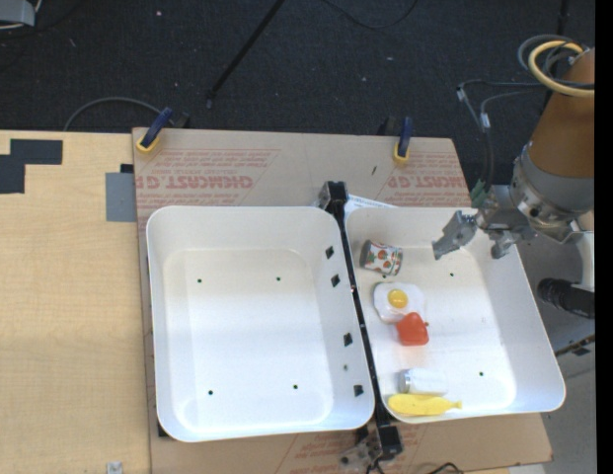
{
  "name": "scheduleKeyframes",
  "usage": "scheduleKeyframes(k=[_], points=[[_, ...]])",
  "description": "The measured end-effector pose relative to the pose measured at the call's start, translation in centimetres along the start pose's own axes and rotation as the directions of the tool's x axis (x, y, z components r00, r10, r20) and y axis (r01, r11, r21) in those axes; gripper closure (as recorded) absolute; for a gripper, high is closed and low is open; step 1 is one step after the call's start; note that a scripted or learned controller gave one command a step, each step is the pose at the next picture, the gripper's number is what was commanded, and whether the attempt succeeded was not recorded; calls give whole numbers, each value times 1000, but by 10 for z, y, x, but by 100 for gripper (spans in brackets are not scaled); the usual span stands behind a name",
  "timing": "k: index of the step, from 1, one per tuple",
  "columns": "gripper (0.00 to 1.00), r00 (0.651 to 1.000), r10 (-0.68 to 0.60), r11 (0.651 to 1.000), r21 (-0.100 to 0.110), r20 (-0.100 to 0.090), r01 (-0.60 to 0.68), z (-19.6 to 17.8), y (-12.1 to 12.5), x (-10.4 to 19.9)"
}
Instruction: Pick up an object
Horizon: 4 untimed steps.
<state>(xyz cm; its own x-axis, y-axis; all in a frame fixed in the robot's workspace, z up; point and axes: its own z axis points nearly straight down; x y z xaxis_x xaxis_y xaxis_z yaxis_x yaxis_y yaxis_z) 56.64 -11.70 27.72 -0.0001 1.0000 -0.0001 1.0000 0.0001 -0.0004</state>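
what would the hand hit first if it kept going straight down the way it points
Most likely the bare floor of the right bin. The hand hangs over its upper right part, fingers spread, well clear of the toys; depth is hard to judge from this slant.

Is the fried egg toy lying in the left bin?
No, the fried egg toy lies in the right bin, beside the red object.
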Motion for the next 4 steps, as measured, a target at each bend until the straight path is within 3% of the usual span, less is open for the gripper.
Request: scheduleKeyframes(k=[1,2,3,4], points=[[0,1000,0,1000,11,-2,0,122,-32,5],[0,1000,1,1000,2,0,-1,191,-62,0],[0,1000,0,1000,-1,0,0,190,-34,3],[0,1000,-5,1000,0,0,5,189,-59,-20]])
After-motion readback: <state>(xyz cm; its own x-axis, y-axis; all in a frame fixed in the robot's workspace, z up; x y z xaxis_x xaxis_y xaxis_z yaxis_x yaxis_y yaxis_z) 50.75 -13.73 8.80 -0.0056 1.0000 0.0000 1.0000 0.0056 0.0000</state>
